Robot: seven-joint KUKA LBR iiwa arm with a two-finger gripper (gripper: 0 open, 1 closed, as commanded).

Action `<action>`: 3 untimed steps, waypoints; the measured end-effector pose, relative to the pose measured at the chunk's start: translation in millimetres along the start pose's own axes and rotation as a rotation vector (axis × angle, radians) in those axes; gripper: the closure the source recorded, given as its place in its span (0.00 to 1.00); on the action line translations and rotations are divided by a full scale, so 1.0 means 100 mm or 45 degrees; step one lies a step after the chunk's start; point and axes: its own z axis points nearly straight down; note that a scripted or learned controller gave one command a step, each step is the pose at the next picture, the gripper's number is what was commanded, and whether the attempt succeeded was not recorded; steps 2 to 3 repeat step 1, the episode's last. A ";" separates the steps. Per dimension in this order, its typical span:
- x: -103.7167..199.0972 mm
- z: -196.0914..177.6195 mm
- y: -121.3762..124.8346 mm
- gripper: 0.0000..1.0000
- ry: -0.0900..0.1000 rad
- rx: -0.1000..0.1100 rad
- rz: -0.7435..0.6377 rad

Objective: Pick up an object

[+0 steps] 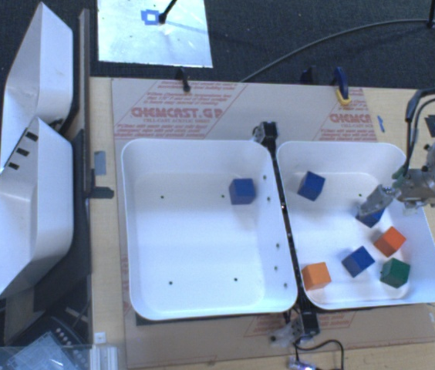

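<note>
Where the gripper (375, 204) dips into the right bin (341, 156), a blue cube (370, 218) sits just under its tip.
Whether the claw is apart, together or clamped on that cube I cannot tell. Nearby lie an orange cube (389, 240), another blue cube (358, 260), a green cube (395, 272); such close neighbours probably explain the approach from above.

Two bins (202, 154), four blue cubes (241, 191), two orange (316, 275), one green (395, 272).
</note>
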 end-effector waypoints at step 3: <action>0.17 -1.00 -0.05 0.00 -0.001 -0.012 -0.035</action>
